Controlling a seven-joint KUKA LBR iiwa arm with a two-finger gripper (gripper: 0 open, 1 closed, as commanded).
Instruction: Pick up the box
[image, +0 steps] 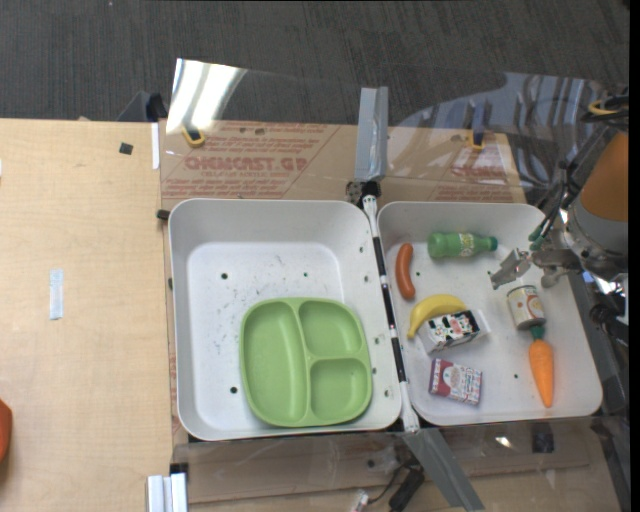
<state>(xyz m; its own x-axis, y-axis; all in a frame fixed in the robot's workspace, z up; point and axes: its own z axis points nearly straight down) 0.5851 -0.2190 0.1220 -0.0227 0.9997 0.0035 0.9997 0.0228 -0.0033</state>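
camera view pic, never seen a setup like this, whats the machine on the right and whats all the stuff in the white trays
This is one camera fixed above a bench, looking down at a slant. The machine entering from the right is a robot arm, grey with an orange band; its two-finger gripper hangs over the right bin, above a small can. It holds nothing.

The right bin contains toy groceries: a green bottle, a sausage, a banana, a small black-and-white carton, a red and white box and a carrot. The box is what the arm should pick up; it lies untouched near the front edge.

The left bin holds a green divided plate.
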